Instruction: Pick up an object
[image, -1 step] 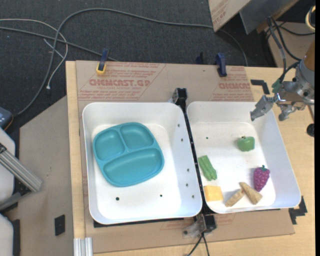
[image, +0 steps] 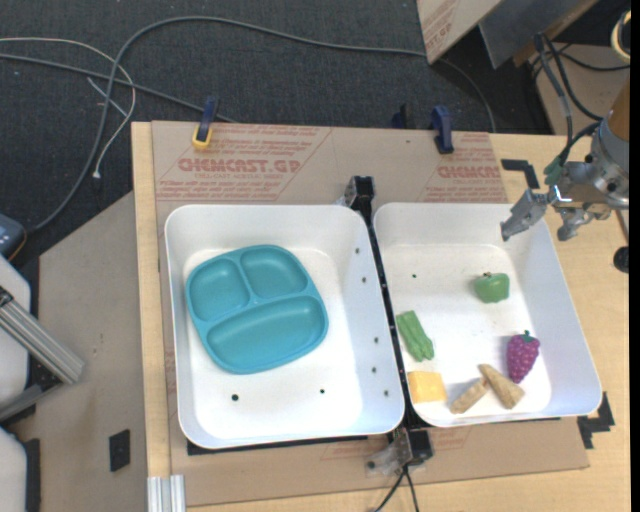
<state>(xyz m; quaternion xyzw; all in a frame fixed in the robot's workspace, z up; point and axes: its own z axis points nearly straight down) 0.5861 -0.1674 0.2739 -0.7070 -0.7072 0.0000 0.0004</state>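
gripper (image: 545, 218) is being held above the far right corner of the right bin (image: 572, 330), with two grey fingers splayed wide apart and nothing being gripped between them. it is hanging well apart from every object, so no pick is yet being made.

the candidates are all lying in the right bin: a green pepper (image: 491, 287) nearest the gripper, a bunch of purple grapes (image: 521, 355) by the right wall, a green pickle (image: 415, 335) close to the left wall, a yellow cheese block (image: 426, 386) at the near edge, and two tan bread sticks (image: 486, 389) crossing each other. a blue divided plate (image: 258, 307) is sitting in the left bin (image: 190, 400).

several failures are being risked. the pepper is rounded and could be squeezed out sideways if the fingers are being closed off centre. the grapes are being crowded by the wall, so one finger could be blocked by the rim. the sticks are touching each other, so both could be dragged or neither caught. the cheese looks low and flat, so it could be skimmed over.
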